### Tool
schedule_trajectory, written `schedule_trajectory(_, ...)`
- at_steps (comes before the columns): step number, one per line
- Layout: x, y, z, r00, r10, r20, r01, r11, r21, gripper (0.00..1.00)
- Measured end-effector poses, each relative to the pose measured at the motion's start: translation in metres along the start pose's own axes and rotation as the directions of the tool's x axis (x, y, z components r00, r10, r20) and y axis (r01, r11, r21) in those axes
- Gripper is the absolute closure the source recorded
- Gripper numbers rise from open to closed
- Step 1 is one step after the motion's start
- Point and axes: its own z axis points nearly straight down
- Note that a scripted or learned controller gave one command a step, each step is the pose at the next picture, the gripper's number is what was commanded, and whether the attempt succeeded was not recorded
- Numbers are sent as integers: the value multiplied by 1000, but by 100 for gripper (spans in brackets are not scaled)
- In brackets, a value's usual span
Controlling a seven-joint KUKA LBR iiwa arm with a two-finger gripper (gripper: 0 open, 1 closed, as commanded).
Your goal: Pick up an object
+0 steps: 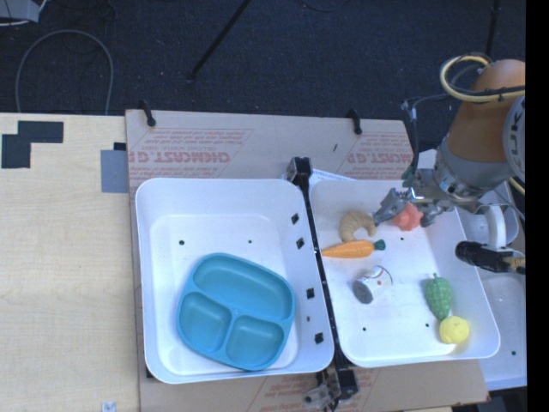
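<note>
Counter point(60, 299): pale wood-grain top, with dark grey and black rectangles near its far left edge.
Backing sheet point(232, 148): flat brown cardboard under both bins, faint red print reading upside down.
Floor beyond point(257, 50): dark blue-black carpet, thin cables looping across, a slim dark rod lying at a slant.
Left bin point(159, 204): shallow, white, glossy plastic, rounded corners; well to the left of the jaws.
Blue tray point(236, 312): matte plastic, rounded, split in three compartments; lying flat in the left bin, far left of and below the jaws.
Right bin point(485, 346): same white plastic, touching the left bin along a black clipped seam.
Arm point(485, 136): orange-tan shell above a grey wrist, yellow hose looped on top; reaching in from the right.
Jaws point(403, 209): grey metal, low over the far part of the right bin; spread or pinching, cannot tell.
Red-orange object point(409, 218): small, rounded, soft-looking; right at the jaws, touching or gripped, cannot tell.
Tan object point(354, 224): lumpy, curved; just left of the jaws.
Toy carrot point(350, 249): smooth orange taper, green stub end; just below-left of the jaws, beside the tan object.
White and grey object point(371, 283): small, cylinder-like, on its side; below the jaws.
Green object point(438, 297): bumpy, oval; below-right of the jaws.
Yellow object point(454, 330): round, glossy; touching the green object's near end, farthest below the jaws.
</note>
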Motion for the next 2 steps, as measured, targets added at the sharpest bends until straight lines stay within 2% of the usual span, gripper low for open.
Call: schedule_trajectory(2, -7, 1, 100, 1000, 2, 0, -2, 1000, -1, 0)
